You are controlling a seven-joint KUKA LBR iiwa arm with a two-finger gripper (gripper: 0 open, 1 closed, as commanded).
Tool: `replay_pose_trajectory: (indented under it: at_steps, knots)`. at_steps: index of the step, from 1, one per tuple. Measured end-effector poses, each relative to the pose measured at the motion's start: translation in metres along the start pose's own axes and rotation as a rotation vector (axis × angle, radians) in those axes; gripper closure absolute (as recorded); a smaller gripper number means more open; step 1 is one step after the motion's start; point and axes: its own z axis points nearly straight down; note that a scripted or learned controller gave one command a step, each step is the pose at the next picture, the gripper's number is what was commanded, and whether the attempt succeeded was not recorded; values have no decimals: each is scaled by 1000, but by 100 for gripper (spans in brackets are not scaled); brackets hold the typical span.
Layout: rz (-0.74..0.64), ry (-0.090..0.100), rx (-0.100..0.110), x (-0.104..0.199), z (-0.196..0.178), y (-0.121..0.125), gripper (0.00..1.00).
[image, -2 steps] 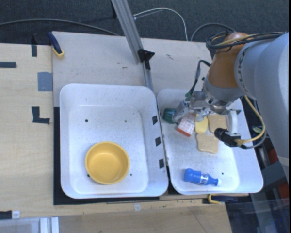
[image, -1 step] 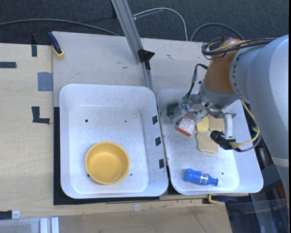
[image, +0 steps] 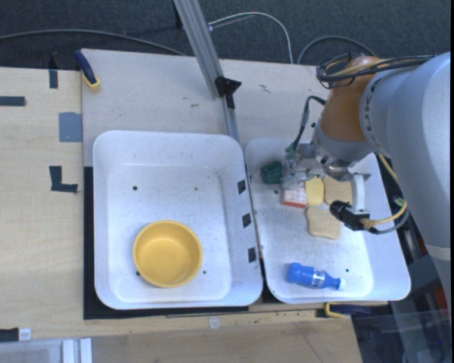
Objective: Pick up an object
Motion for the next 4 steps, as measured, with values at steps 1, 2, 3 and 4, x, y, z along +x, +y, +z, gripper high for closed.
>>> replay_pose_trajectory:
  at_steps: [1, 2, 3, 4]
  knots:
    - [0, 5, 10, 5, -43, 1, 100]
    - [0, 5, 9, 14, -90, 0, 100]
    - [1, 5, 12, 15, -100, 1, 100]
    - [-4, 6, 15, 73, -95, 0, 100]
